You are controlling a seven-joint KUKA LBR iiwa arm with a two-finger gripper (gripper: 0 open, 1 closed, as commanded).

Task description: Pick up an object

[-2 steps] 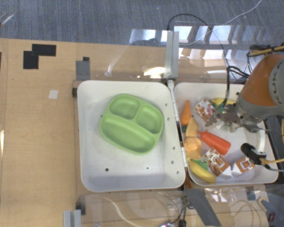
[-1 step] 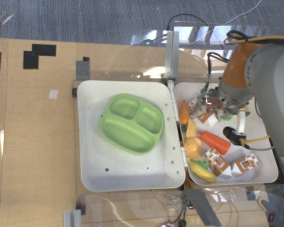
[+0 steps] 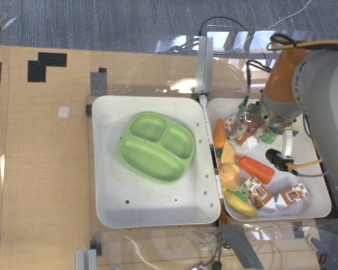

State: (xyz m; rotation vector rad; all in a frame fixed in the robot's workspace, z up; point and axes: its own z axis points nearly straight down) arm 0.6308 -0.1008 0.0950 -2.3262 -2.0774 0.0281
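My gripper [image 3: 247, 124] reaches down into the far part of the right bin [image 3: 322, 202], right over a brown-and-white carton [image 3: 242, 135]. Whether it touches or holds the carton is hidden by the wrist. To its left an orange carrot [image 3: 219, 134] lies along the bin's left wall. A yellow wedge [image 3: 228, 153] and a round orange fruit [image 3: 230, 175] sit just nearer the front. An orange-red bottle [image 3: 256, 169] lies at a slant in the middle. A banana [image 3: 240, 203] and two more cartons [image 3: 257, 192] [image 3: 294, 194] lie near the front.
The left bin [image 3: 152, 207] holds a green divided plate [image 3: 156, 145] at its centre. A small green piece [image 3: 268, 138] lies beside the gripper on its right. A metal post [image 3: 203, 66] stands at the back between the bins.
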